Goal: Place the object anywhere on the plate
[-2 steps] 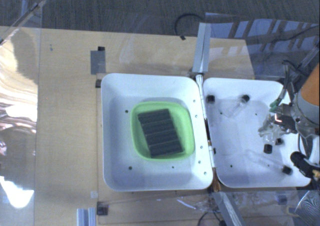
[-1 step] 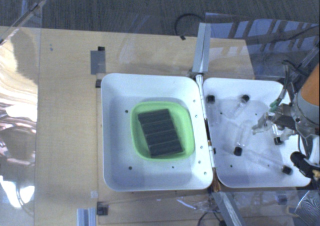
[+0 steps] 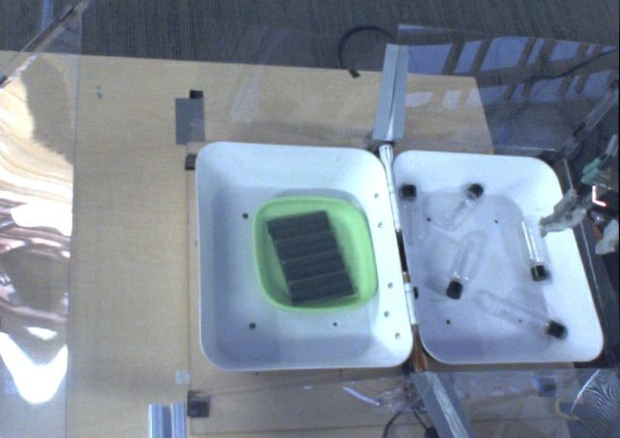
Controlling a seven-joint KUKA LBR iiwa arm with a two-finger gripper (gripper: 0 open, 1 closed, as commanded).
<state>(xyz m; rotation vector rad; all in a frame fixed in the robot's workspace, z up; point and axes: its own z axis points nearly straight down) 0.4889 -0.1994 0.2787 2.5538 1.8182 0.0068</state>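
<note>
one dark ribbed block [image 3: 310, 258], green plate [image 3: 265, 250]

Bright even light, strong glare on the bench [image 3: 39, 194] at left, slightly soft focus.

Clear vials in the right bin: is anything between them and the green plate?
Only the raised rims where the two white bins meet. The clear black-capped vials lie loose in the right bin; the green square plate in the left bin already carries a dark ribbed block, leaving just its border bare.
</note>
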